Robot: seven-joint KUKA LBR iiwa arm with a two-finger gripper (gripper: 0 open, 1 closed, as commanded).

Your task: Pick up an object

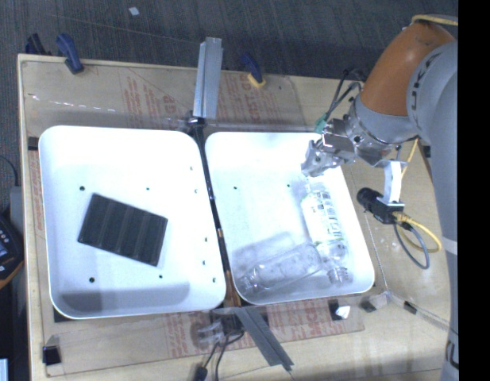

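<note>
Currently gripper (318, 159) hovers over the right bin's (252, 153) far right area (can't tell its open/closed state), just above the upper end of one clear plastic bottle (324, 217); second clear bottle (280, 267) lies near front wall; dark ridged panel (122, 228) in left bin (62, 153)

The grey arm with the orange band (411, 62) is cut off by the frame's top and right edges. Its small metal two-finger gripper (318, 163), over the right white bin's (252, 153) far right part, is too small to read. The clear plastic bottles (288, 267) at that bin's near edge blur together against the white floor. A dark handheld device (0, 248) is cropped at the frame's left edge.
</note>
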